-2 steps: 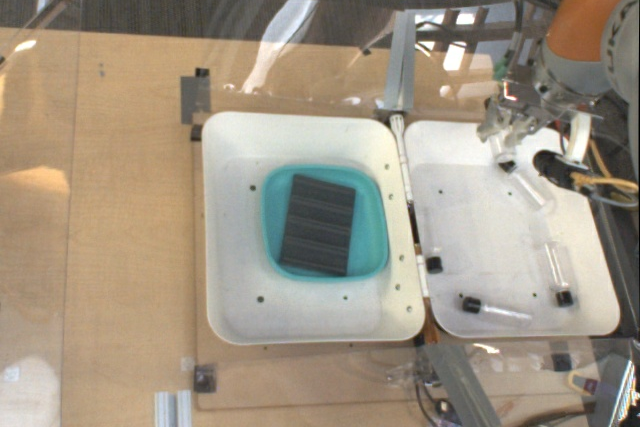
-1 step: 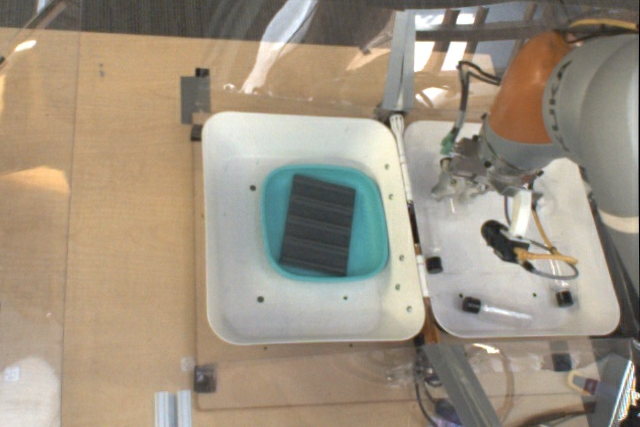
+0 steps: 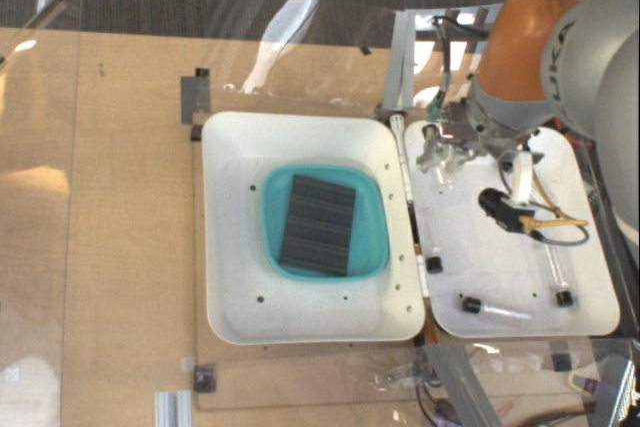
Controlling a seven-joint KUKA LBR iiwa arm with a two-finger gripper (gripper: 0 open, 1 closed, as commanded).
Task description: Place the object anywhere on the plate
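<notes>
A dark grey, ribbed rectangular block (image 3: pixel 318 225) lies flat on the teal, rounded-square plastic plate (image 3: pixel 271 215), near the plate's middle and turned a little off square to its edges; teal shows around the block on all 4 sides. The plate sits inside the left of the 2 shallow white bins (image 3: pixel 228 235). The two-finger gripper (image 3: pixel 437 158) is to the right of the plate and somewhat further back, beyond the rims where the bins meet, over the near-plate back corner of the right white bin (image 3: pixel 480 260); it is well apart from the block and nothing is seen in its grasp; whether it is released or clenched, I cannot tell. The grey arm with its orange band (image 3: pixel 525 25) rises behind it, further right of the plate. Also right of the plate lie 2 thin clear tubes with black ends, 1 nearer the front (image 3: pixel 492 311) and 1 further right (image 3: pixel 555 273), and a small black piece (image 3: pixel 433 263) close to the shared rims.
</notes>
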